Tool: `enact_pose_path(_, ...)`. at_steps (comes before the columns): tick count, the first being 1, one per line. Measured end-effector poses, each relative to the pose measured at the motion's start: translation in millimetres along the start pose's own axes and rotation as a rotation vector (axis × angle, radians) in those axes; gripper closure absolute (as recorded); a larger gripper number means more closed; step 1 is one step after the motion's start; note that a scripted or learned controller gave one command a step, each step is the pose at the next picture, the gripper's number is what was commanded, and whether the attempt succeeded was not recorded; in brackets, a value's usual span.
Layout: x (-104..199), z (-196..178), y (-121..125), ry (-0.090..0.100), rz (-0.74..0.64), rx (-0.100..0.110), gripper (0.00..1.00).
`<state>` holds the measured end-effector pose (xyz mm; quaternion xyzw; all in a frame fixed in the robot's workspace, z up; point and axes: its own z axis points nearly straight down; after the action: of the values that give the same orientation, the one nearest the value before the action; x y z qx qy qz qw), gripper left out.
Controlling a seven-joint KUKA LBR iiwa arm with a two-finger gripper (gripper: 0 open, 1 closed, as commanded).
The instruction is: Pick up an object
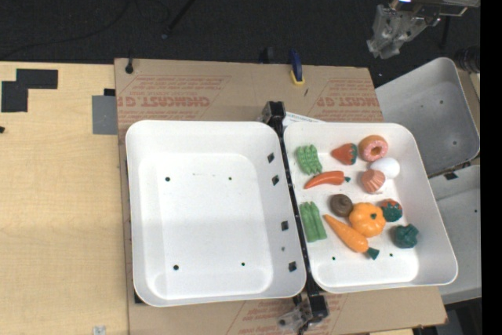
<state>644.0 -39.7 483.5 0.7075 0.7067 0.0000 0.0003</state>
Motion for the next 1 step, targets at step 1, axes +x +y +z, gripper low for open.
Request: enact_pose_path(1,-35.1,20.2,-0.2,-0.001,0.001,0.005,1.00)
